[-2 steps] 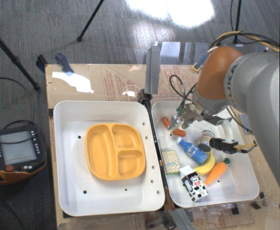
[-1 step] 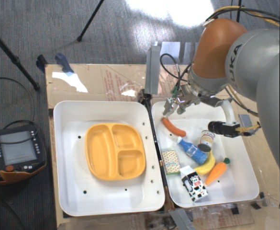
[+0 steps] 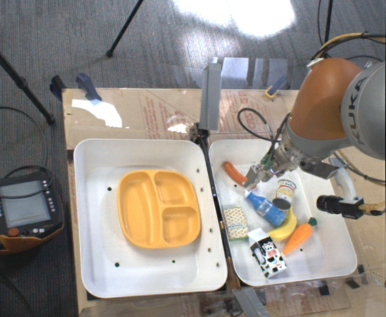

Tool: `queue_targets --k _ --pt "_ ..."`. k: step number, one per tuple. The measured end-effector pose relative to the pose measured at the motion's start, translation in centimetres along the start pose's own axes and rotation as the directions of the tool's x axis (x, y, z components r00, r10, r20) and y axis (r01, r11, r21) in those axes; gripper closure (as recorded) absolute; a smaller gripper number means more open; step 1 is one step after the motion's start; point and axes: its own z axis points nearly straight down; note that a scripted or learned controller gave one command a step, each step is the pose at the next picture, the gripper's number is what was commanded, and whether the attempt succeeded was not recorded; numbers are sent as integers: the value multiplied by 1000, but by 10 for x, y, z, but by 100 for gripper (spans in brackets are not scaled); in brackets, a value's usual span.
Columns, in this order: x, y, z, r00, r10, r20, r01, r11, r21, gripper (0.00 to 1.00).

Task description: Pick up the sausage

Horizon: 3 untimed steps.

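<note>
The bench point(image 3: 140, 114) carries two white bins side by side. The arm point(image 3: 338, 111), grey with an orange band, reaches over the right bin point(image 3: 341, 256) from its far right corner. The left bin point(image 3: 87, 177) holds a yellow divided plate point(image 3: 158, 208) near its middle.

The gripper point(image 3: 257, 174) hangs low over the far left part of the right bin — whether its fingers are apart or together cannot be told from this angle. The sausage point(image 3: 233, 171) lies on the bin floor near the far left corner, just beside the gripper on its left, with no finger visibly around it.

Toward the bin's middle lie a blue bottle point(image 3: 265, 207), a small can point(image 3: 286, 189), a banana point(image 3: 282, 230) and a carrot point(image 3: 299, 238) — clustered close together. A cow-patterned carton point(image 3: 267, 252) sits at the near edge, and a small patterned packet point(image 3: 235, 222) lies by the left wall.
</note>
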Motion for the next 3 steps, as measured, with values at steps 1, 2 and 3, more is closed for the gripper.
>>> queue_targets --k 1,2,3 --pt "-14 -34 93 974 -226 5 226 974 -10 100" --pt "-45 41 88 922 -388 7 388 922 -7 100" --pt "16 50 -1 520 -854 4 854 520 -2 100"
